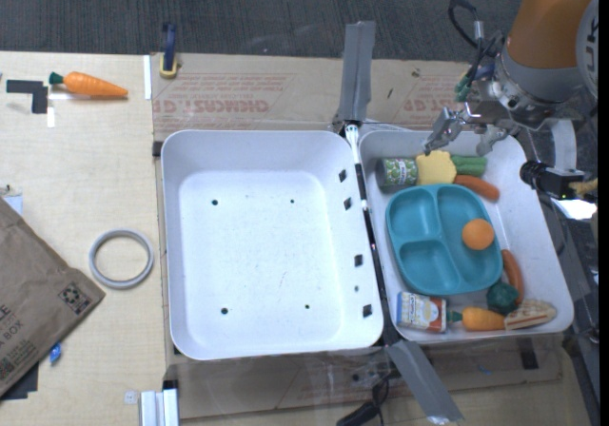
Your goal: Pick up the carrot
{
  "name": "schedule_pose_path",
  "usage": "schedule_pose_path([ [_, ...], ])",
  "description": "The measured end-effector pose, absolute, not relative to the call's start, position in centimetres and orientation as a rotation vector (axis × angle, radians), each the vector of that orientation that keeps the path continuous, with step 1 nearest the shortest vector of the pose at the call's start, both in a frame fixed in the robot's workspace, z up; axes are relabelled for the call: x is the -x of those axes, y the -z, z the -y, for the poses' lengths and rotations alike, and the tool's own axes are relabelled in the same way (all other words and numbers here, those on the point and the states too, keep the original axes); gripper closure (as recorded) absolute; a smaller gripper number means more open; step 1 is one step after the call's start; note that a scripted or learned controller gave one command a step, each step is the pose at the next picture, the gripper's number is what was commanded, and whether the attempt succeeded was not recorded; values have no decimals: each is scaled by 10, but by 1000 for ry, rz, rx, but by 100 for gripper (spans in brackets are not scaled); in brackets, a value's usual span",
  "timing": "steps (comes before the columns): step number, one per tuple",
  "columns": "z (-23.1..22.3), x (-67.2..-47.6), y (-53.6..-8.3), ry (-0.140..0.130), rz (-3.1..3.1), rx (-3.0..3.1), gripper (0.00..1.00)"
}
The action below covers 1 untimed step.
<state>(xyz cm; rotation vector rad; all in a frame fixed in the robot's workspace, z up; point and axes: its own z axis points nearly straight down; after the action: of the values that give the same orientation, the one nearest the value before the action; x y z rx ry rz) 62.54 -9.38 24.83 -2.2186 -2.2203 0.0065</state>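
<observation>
Along the right bin's (544,224) near rim, a small orange carrot (481,320), lying flat; claw (466,129) spread open, empty.

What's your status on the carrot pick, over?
Gripper above right bin's far edge, nothing visibly held. Carrot lies at near edge, between carton and broccoli. Teal tray in between.
</observation>
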Motion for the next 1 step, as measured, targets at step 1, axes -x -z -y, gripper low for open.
schedule_pose_path([
  [1,149,-580,-224,-4,2480,1924,0],
])
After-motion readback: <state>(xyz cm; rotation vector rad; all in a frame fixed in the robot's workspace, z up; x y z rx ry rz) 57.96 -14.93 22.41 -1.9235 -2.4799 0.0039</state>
